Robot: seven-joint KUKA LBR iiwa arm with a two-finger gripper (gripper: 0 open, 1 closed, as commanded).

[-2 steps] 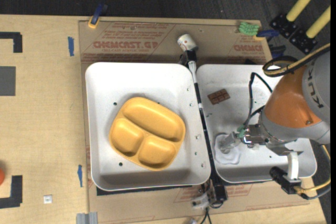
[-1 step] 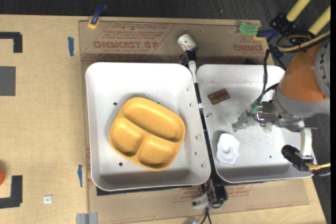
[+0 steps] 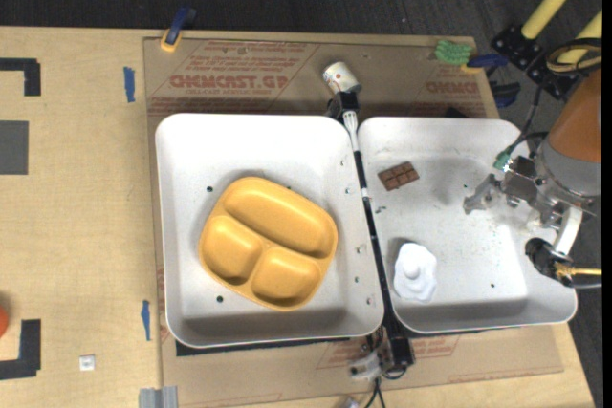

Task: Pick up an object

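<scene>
Nothing is lifted yet, so the whole pick is still to do. The gripper [image 3: 481, 198] hangs low over the right bin [image 3: 459, 140], and whether it is spread or pressed together cannot be told. The brown chocolate piece [image 3: 398, 175] lies near it, toward the divider; the white bottle [image 3: 414, 270] sits further off. The yellow divided tray [image 3: 268, 241] rests in the far bin [image 3: 191, 158]. Red print on the cardboard sheet [image 3: 229, 76] over the counter is too blurred to read.
</scene>
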